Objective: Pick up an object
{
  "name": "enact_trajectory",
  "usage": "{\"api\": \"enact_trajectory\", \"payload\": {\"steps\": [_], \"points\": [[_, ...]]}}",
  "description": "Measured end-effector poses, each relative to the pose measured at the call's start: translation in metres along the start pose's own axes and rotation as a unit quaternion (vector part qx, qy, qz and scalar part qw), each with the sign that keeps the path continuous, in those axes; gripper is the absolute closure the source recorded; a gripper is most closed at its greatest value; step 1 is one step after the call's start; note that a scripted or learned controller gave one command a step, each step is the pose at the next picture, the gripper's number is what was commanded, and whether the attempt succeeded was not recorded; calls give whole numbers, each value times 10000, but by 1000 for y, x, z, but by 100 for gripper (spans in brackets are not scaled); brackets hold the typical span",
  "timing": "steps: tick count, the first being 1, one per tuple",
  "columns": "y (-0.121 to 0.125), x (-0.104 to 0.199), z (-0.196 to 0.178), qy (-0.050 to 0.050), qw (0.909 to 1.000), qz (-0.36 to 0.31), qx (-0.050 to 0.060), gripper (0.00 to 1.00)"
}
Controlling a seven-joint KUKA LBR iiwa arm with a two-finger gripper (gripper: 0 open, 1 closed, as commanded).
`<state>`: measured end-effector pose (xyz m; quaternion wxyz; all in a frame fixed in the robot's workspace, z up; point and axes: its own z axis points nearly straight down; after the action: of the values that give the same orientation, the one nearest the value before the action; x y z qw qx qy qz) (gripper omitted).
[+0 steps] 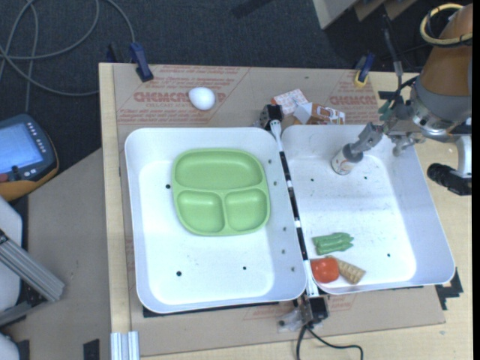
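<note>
In the right bin (pixel 405 201), the green object (pixel 333 241) lies lengthwise left-right; the gripper (pixel 345 160) jaws' state is unclear.

A: What lies in the right bin (pixel 420 223)?
B: Three small items clustered near its front left corner. A green pea pod (pixel 333 241) lies flat, lengthwise across.
A: And beside it?
B: Just in front, a red tomato-like piece (pixel 324 269) touches a tan, bread-like wedge (pixel 350 271) on its right, angled.

Tool (pixel 344 161) above right bin (pixel 405 201)
</note>
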<state>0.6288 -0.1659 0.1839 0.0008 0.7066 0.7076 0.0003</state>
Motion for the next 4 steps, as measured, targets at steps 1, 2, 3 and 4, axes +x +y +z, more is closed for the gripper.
{"api": "enact_trajectory", "payload": {"steps": [1, 2, 3, 4], "points": [[33, -24, 44, -8, 10000, 3, -4, 0], [27, 8, 37, 7, 10000, 1, 13, 0], [10, -21, 100, 2, 10000, 9, 19, 0], [11, -21, 88, -5, 10000, 5, -5, 100]]}}
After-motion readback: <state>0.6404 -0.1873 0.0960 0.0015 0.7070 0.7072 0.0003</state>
